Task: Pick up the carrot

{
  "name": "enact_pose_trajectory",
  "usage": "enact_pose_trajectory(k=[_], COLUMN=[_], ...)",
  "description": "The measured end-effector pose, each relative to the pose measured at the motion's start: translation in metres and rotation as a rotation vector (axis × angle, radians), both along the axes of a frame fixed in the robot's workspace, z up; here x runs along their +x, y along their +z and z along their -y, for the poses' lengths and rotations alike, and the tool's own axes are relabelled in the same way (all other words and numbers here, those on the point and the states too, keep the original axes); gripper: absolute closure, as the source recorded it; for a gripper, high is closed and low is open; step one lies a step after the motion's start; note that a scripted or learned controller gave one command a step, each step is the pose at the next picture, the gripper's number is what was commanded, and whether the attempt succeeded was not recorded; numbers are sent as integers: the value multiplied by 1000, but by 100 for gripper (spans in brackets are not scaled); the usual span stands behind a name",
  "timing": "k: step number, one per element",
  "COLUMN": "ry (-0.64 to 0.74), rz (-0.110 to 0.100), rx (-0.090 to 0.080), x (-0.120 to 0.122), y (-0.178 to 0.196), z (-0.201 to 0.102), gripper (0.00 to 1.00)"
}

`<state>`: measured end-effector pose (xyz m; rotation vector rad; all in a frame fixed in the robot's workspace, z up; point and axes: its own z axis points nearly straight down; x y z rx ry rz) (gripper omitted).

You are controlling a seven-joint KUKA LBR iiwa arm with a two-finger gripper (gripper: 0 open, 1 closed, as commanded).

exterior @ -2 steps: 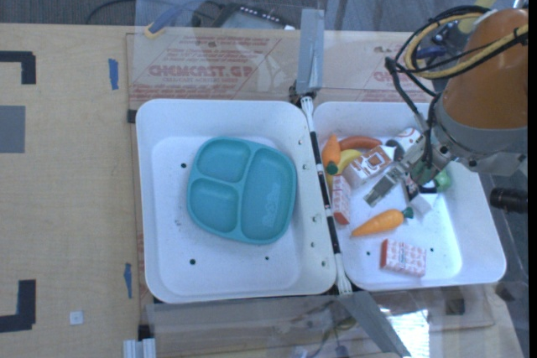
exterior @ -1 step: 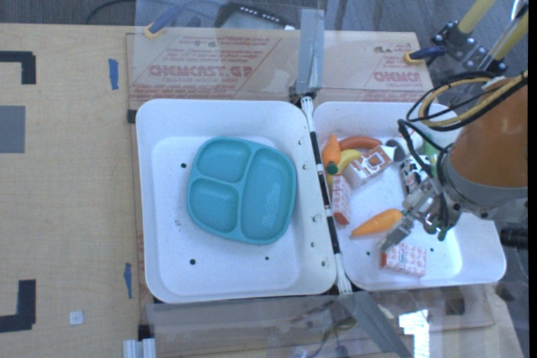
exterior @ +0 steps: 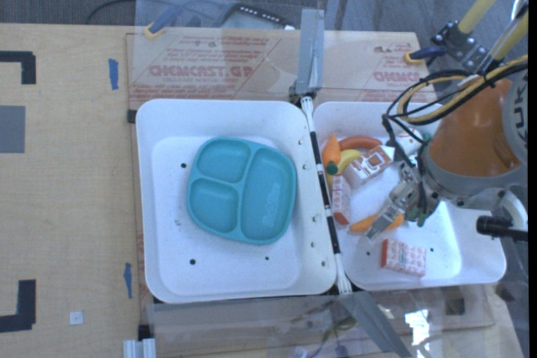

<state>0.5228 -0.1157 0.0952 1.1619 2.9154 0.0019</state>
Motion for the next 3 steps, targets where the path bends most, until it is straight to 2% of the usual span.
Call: enact_pose_trajectory(k=[1, 2, 3], ry=[-3, 287, 276], rz=[6, 8, 3], rx=[0, -3, -1], x=[1, 44, 71], y=[10, -6, 94], z=[0, 26, -60], gripper=[100, 100, 100])
